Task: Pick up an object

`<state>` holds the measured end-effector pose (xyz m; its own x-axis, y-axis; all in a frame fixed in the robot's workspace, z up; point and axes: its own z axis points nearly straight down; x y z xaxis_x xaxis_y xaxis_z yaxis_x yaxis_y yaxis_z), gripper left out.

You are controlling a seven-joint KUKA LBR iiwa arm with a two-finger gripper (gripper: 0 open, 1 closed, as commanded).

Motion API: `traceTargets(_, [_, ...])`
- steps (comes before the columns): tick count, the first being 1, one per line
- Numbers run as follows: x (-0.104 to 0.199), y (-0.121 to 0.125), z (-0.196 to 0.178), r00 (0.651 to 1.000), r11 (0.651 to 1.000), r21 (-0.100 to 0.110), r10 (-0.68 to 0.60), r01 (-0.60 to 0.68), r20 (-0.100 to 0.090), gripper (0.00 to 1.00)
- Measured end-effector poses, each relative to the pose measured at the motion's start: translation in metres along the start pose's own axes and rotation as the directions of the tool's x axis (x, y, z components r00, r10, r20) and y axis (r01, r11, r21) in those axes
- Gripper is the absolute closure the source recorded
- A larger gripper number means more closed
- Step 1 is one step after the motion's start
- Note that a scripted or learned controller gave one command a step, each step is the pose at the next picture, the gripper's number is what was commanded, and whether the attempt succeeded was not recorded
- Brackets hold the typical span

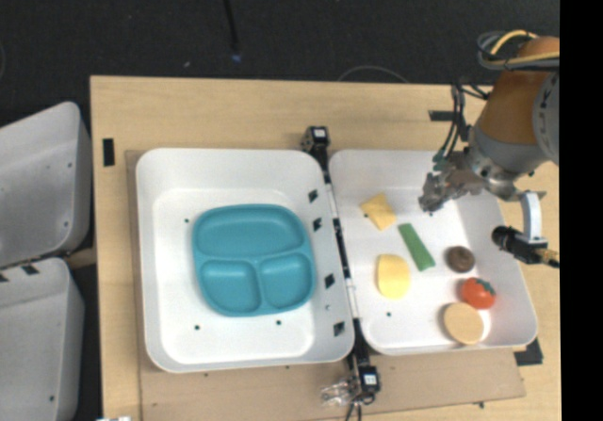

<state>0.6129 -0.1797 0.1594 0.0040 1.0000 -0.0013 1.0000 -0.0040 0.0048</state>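
Here the bench (283,113) bears two white bins side by side. The left bin (170,315) holds a blue tray (252,257) with three compartments, lying flat near the bin's middle. The right bin (509,311) holds the small things. The arm (513,113) reaches in from the right, its orange band above the wrist, and the gripper (435,193) hangs over the upper part of the right bin, pointing down toward the bin floor; nothing shows between its tips, and whether they are spread or closed cannot be told from this slant.

Just left of the gripper lies a yellow wedge (380,212). Below that, a green stick (415,247) lies at a slant, and a yellow lump (394,277) sits just beside its lower end. A tan disc (464,323) rests near the bin's lower right corner, touching a red tomato (479,292) above it. A brown ball (460,259) sits apart, right of the stick.
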Motion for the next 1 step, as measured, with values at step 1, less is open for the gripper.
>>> traceTargets(1, [0.0088, 0.0046, -0.0520, 1.000, 1.000, -0.002, -0.007, 0.007, 0.000, 1.00])
